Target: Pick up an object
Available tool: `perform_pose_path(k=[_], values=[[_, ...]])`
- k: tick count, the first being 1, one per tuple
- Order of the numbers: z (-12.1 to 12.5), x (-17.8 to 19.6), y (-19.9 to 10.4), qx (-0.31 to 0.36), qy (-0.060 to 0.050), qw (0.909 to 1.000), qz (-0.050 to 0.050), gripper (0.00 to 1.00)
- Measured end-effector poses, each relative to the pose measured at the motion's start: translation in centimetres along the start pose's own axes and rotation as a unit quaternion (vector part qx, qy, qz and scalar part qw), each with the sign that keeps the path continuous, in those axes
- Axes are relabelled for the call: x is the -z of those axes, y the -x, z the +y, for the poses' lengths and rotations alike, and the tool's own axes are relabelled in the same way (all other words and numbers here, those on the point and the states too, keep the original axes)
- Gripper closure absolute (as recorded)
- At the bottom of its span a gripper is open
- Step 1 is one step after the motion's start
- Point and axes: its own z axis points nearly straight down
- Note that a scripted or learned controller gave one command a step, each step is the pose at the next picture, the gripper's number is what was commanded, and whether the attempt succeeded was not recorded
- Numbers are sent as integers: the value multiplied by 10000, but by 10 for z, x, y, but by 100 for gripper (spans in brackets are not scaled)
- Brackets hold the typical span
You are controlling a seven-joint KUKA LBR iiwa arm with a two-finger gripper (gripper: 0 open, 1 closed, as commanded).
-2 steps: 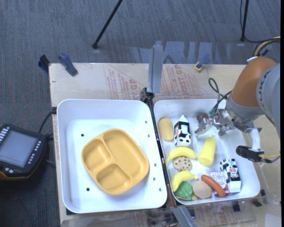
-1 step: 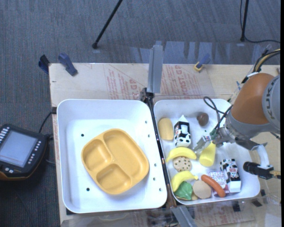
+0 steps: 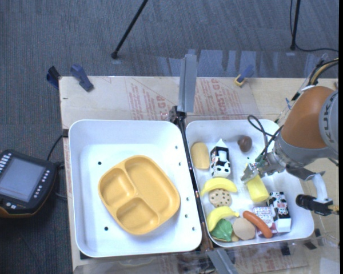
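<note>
Bins sat side by side on the plywood bench in the camera view, the left bin holding a yellow divided plate with three compartments, tilted diagonally within the bin. The right bin held the toy food: a pale bread roll, a black-and-white cow-print carton just beside it, a small brown ball further back, a banana, a round cookie touching the banana's underside, a second banana, a green leafy piece, a tan round slice, a red sausage and two small printed cartons near the front right corner, their labels too small to read.

The arm reached in from the right, its bulk hiding the right wall of that bin. The gripper hung low over a yellow wedge-shaped block, its metal tip at the block's upper end; whether it was touching, grasping or released could not be told, since the wrist covered that part. Cables looped across the bin behind it.

A handheld control pendant lay on the carpet to the left, partly cut off by the frame edge. Tripod legs crossed the floor above the bench.
</note>
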Motion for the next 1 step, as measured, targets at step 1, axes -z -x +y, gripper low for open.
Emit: perform_pose_path(k=[1], values=[[51,113,-32,241,79,9997,-39,100]])
